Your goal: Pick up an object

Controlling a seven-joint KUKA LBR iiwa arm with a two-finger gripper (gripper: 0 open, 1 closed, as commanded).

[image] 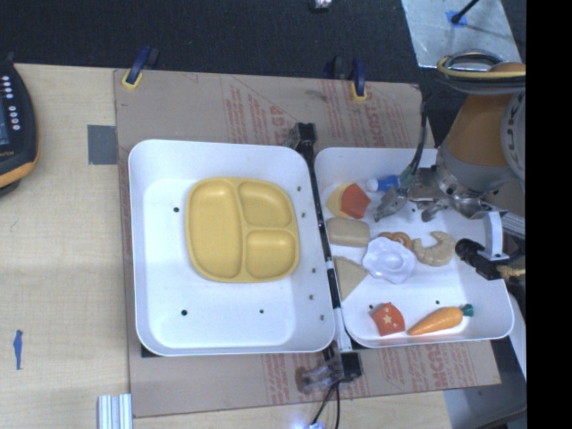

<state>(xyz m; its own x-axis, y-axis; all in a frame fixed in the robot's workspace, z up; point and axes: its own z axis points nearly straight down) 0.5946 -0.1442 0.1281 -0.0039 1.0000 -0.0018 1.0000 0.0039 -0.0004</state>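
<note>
- Right now we see the arm [478, 123] reaching in over the upper right of the right bin [500, 329], its gripper [407, 199] low among the toys there.
- We cannot tell whether the jaws are spread or pressed together; nothing shows pinched between them.
- Candidates to pick all lie in that bin: a red piece [355, 200] on a pale slice just left of the gripper, a white crumpled item [391, 259] in the middle, a tan curved piece [436, 248] beside it, and a carrot [438, 321] near a small red block [387, 319] at the front wall.
- The left bin [152, 239] holds 1 yellow divided plate [242, 229], probably too flat to grasp.
- We judge the red piece the likely target, being nearest.
</note>
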